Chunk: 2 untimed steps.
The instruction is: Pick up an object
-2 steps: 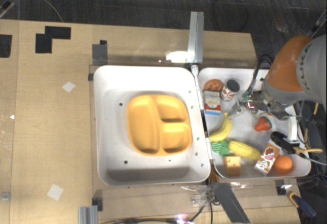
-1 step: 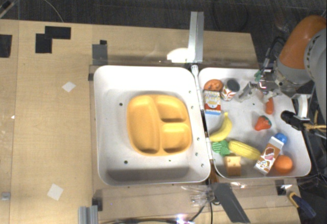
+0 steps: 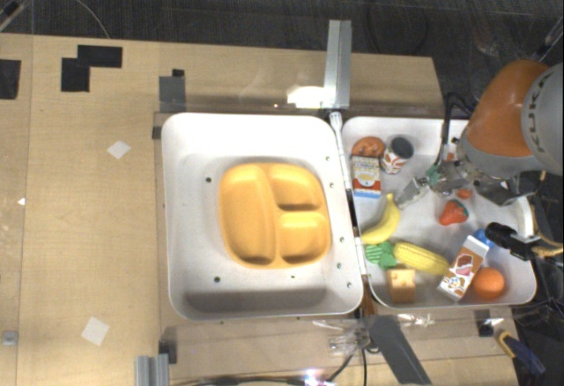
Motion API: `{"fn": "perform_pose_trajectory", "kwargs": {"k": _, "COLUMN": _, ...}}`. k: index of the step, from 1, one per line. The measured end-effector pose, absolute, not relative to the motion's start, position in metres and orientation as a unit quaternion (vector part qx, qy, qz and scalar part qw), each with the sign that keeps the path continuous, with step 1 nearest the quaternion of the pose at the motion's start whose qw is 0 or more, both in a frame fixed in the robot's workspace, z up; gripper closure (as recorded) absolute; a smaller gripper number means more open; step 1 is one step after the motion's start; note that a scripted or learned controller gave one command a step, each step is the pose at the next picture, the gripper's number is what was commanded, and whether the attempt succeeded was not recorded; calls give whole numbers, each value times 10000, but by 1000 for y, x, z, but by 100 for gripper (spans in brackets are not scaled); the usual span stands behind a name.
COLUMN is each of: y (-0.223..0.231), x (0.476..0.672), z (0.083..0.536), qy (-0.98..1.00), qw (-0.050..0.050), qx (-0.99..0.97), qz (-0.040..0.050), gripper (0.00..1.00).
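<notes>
Right bin [image 3: 529, 285]: strawberry [image 3: 453, 213] lies just below the end effector [image 3: 438, 179]; its grip state is unclear.

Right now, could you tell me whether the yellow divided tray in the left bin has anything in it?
Empty: the yellow three-compartment plastic tray shows only bare yellow in each compartment.
</notes>
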<state>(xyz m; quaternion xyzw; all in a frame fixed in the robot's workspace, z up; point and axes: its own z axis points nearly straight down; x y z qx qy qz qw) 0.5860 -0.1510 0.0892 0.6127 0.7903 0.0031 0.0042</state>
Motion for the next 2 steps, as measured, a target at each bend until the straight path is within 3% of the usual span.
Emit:
{"fn": "perform_pose_trajectory", "kwargs": {"k": 1, "y": -109, "x": 596, "z": 89, "qy": 6825, "qw": 49, "qx": 7309, "qz": 43, "gripper": 0}}
{"fn": "perform_pose_trajectory", "kwargs": {"k": 2, "y": -109, "x": 599, "z": 103, "qy": 6841, "qw": 85, "qx": 7293, "qz": 66, "gripper": 100}}
